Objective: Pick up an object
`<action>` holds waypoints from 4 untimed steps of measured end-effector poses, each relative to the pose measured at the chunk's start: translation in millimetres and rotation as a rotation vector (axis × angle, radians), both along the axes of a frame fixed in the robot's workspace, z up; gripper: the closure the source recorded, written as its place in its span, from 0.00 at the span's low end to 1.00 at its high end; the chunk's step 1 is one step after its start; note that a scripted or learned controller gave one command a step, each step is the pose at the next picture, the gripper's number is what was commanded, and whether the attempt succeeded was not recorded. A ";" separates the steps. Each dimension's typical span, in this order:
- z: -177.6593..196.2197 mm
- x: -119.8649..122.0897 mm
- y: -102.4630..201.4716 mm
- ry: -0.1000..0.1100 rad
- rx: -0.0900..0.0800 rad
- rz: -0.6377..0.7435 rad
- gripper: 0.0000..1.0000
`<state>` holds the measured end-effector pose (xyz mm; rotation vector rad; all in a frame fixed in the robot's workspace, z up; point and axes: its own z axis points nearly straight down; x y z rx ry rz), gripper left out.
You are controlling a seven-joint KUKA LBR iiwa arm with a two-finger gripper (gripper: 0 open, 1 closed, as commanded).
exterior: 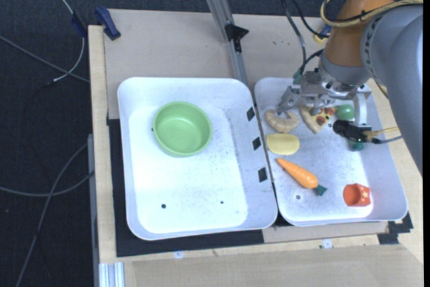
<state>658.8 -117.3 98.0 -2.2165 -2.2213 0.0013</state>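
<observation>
Gripper (300,103) low in right bin (383,165) (far end), over tan croissant-like item (283,121); finger state: cannot tell. Yellow piece (282,143), carrot (299,174) nearby. Green bowl (182,128) sits in left bin (134,178).

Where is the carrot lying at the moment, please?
The carrot lies in the right bin, just below the pale yellow piece and left of the small red object.

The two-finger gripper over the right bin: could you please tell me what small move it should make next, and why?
Probably a short, straight descent. The two-finger gripper hovers at the far end of the right white bin, just above the pale tan croissant-shaped toy and a yellowish toy beside it, with nothing visibly between its fingers. The pale yellow oval piece and orange carrot toy lie nearer the camera.
</observation>
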 end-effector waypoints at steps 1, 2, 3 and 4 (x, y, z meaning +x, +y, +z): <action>13.8 1.0 0.3 -0.003 0.001 -0.001 1.00; 81.3 5.2 0.6 -0.011 -0.001 -0.001 1.00; 122.4 7.1 1.1 -0.011 -0.002 0.000 1.00; 137.4 7.6 61.2 -0.009 0.001 0.005 1.00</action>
